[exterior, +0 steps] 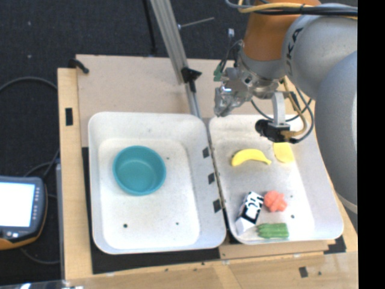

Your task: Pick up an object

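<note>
The gripper [225, 104] was recorded at upper centre above the right bin's [313, 218] far rim, jaw state indeterminable, with the banana [250, 157] apparently nearest, lying crosswise just below and right of it.

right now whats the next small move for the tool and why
Probably shift the tool toward the near side of the right white bin and lower it over the yellow banana-shaped toy. The tool sits at that bin's far left corner, above the rim, with nothing between its tips, and the banana is the closest item.
</note>
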You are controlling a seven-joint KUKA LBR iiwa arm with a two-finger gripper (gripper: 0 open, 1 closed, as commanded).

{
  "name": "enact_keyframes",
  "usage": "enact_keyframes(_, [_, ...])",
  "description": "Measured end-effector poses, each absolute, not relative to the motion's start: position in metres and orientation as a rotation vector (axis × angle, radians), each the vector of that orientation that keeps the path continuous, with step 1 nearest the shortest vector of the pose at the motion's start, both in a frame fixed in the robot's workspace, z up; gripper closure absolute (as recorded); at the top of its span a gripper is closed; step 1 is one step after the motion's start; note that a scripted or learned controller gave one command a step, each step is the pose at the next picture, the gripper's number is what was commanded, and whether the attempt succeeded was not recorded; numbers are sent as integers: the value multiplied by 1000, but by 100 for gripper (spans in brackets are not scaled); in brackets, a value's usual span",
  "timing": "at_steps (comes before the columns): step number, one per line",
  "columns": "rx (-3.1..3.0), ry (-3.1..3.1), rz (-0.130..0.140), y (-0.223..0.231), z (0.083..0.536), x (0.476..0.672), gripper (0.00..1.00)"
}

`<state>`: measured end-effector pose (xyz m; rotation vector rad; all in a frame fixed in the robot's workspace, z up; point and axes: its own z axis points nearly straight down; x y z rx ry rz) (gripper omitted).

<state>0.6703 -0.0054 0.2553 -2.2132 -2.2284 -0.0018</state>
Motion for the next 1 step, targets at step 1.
enact_keyframes(1, [-2213, -2228, 1, 45, 251, 661, 100])
